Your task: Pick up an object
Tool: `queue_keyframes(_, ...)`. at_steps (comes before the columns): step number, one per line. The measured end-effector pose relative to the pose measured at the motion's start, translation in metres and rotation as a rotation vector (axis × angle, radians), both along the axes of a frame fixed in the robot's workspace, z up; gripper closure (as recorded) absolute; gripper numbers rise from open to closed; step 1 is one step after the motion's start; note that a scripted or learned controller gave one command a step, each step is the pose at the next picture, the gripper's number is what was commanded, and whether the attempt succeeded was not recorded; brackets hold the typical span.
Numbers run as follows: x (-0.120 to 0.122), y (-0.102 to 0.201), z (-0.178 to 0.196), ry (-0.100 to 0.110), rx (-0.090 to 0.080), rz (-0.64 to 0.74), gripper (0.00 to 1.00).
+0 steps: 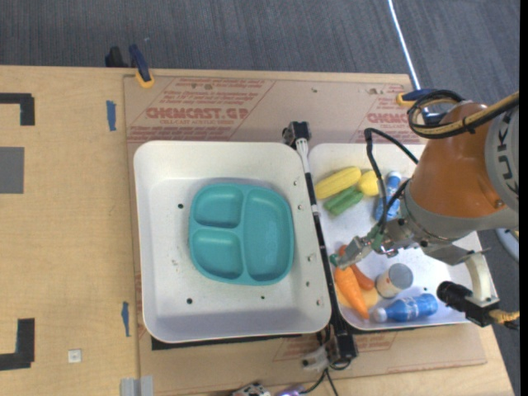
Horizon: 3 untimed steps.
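Observation:
The right bin (pixel 429 327) holds several small items. A yellow corn cob (pixel 338 181) and a green piece (pixel 343 200) lie at its far left, with a blue item (pixel 392 181) beside them. An orange carrot (pixel 353 292), a small grey-capped cylinder (pixel 395 279) and a blue bottle (pixel 409 309) lie near the front. My gripper (pixel 355 252) reaches down from the orange-banded wrist (pixel 454 172) into the left-middle of this bin, just above the carrot's far end. The wrist hides the bin's right part.
The left bin (pixel 157 221) holds a teal divided plate (pixel 242 232). A black bracket (pixel 296 132) stands at the far end of the ridge between the bins. Black cables (pixel 388 151) loop off the arm over the right bin.

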<state>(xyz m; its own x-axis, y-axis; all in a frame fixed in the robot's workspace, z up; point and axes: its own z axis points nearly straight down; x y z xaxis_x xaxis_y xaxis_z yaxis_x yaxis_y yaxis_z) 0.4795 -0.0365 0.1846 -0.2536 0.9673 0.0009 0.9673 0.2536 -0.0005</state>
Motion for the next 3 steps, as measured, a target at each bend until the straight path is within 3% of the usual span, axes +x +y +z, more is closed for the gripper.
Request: queue_keyframes(3, 0.0, 0.0, 0.0, 0.0, 0.0, 0.0, 0.0)
